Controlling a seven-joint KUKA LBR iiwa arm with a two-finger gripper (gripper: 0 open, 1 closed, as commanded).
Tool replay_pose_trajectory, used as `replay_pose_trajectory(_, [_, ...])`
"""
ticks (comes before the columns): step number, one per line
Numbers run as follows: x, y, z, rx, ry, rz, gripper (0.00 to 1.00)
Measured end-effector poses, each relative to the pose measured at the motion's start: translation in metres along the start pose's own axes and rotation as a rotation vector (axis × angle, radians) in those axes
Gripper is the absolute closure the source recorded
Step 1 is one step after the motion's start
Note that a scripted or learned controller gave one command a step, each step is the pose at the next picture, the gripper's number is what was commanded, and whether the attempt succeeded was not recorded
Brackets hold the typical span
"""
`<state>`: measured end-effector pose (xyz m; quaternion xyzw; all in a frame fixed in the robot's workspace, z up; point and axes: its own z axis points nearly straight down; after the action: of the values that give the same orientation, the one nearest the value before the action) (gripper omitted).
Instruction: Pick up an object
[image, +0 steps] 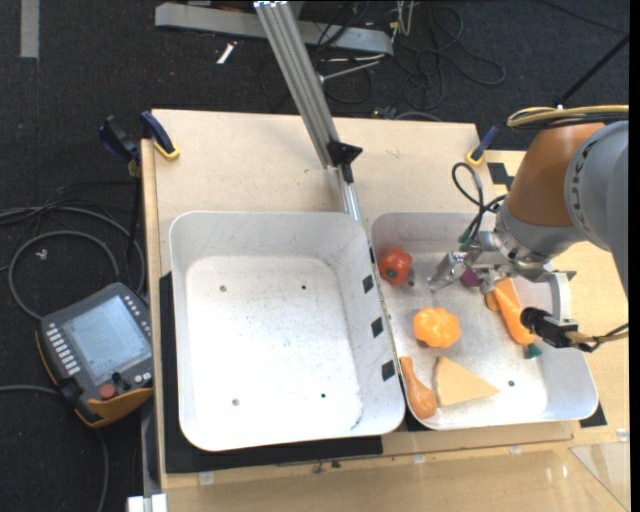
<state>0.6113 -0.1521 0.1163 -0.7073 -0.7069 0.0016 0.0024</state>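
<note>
Arm (570, 185) low over right bin (560, 395)

The grey arm (585, 180), orange-banded above its wrist, bends downward with the gripper (452, 272) at its lower-left end.

Even, bright overhead light. The two shallow white plastic bins (270, 330) read near-white with mild glare on the floors; soft, short shadows under rims. The pale wooden bench (250, 160) is evenly lit. Dark carpeted floor (70, 90) stays dim. Focus moderate overall, fine detail soft; slight grain.
</note>
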Motion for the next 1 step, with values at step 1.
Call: replay_pose_trajectory(1, [-0.0005, 0.0017, -0.0135, -0.007, -0.002, 0.0, 1.0])
